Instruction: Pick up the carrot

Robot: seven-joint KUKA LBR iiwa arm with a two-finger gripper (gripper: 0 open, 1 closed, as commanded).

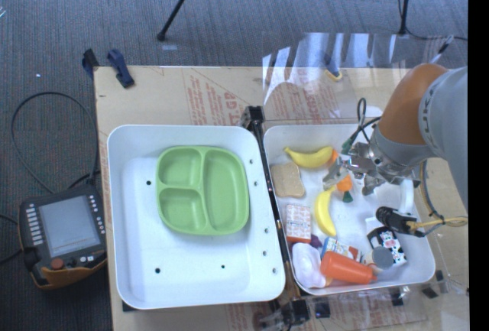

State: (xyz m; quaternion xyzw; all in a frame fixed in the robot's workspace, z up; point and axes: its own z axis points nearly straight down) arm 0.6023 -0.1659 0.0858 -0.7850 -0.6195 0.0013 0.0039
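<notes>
The carrot (345, 186) is small and orange with a green end, lying in the right bin (425, 261) beside two bananas. The arm (416, 119) reaches in from the right, its gripper (348, 178) down over the carrot (whether it grips, I cannot tell). The carrot's long axis is unclear.

The claw (345, 178) sits at the carrot (344, 185) in the right bin (425, 261).

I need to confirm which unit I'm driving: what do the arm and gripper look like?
The arm is a thick, rounded grey tube with a broad orange band above the wrist. The two-finger gripper is a compact assembly of silver-grey metal parts with dark fittings. A thin black cable loops beside the wrist.
</notes>
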